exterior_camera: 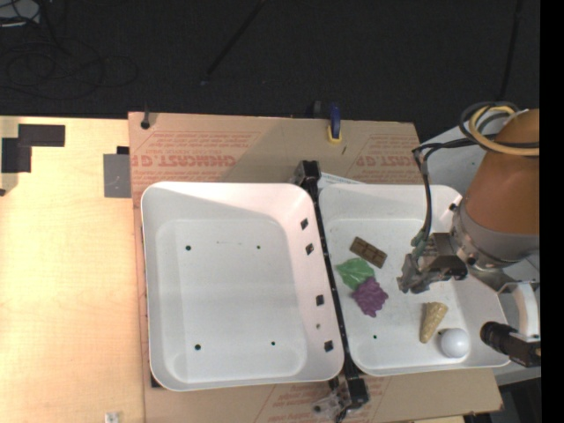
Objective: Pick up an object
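- Dark room behind, black floor with loose cables; pale wood bench (62, 280) at left, a cardboard sheet (264, 152) with red print under both bins.
- Left bin (167, 359) white and shallow, small dark holes in its floor.
- Right bin (388, 203) holds all the candidates: brown chocolate-bar piece (368, 252), green leafy piece (355, 272) just beside it, purple grape bunch (371, 297) touching the green one, tan cone (431, 321), white ball (455, 343) touching the cone's lower end.
- Gripper (414, 276) sits low in the right bin, between the grape bunch and the cone, near but apart from both. Dark fingers blur together; can't tell if spread or pressed together, and nothing visibly between them.
- Judgement: still at approach stage, no object secured.
- To do it well: pick one isolated target; cone looks easiest, straddle its narrow width, descend straight, close before lifting.
- Risk: green and purple pieces crowd each other, a grab there may nudge both; ball likely rolls.
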Available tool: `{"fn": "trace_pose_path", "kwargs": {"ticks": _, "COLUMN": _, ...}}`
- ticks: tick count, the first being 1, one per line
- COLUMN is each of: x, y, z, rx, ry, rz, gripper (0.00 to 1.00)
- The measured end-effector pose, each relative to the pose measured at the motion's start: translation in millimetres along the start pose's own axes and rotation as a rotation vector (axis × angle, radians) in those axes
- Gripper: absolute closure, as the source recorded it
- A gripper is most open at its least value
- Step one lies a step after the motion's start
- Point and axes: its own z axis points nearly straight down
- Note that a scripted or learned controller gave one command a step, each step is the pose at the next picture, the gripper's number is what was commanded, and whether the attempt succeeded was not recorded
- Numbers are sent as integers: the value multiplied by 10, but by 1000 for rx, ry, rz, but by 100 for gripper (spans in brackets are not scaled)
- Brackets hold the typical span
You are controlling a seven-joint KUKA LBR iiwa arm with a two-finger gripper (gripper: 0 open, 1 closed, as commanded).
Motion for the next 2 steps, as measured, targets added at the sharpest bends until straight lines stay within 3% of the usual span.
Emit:
{"fn": "trace_pose_path", "kwargs": {"ticks": 1, "x": -999, "y": 11, "z": -34, "rx": -14, "ry": -5, "rz": 6, "gripper": 100}}
{"fn": "trace_pose_path", "kwargs": {"ticks": 2, "x": -1367, "y": 12, "z": -1227, "rx": -28, "ry": -8, "rz": 0, "gripper": 100}}
